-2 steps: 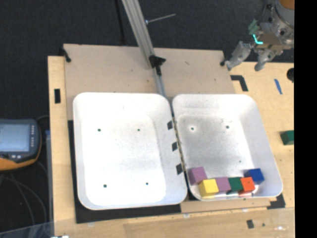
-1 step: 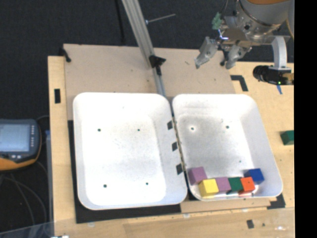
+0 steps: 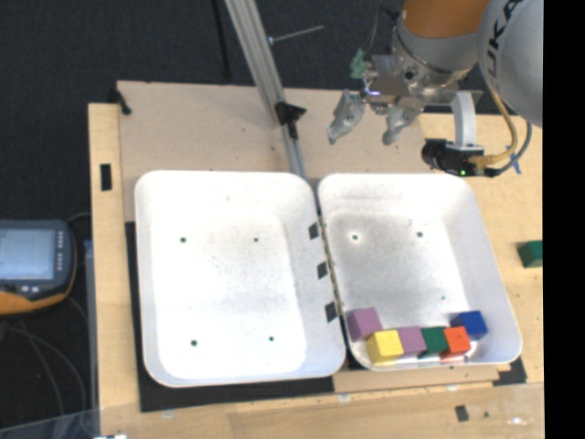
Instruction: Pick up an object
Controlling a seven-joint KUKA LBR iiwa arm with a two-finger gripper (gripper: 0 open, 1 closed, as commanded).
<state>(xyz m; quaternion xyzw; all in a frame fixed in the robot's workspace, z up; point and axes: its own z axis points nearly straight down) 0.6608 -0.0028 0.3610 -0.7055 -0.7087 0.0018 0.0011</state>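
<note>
The hand [image 3: 367,128] hangs open and holds nothing, above the worktop [image 3: 201,126] beyond the right bin [image 3: 484,245]; the blocks [image 3: 416,337] lie in a left-right row along its near wall.

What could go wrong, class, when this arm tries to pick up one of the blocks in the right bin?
1. The blocks sit packed in a row, touching, so the tool may find no gap for its fingers or nudge the neighbours.
2. They lie against the near wall of the right bin, which could block one finger.
3. The tool hangs above the bin's far edge, so it has a long way to travel.
</note>
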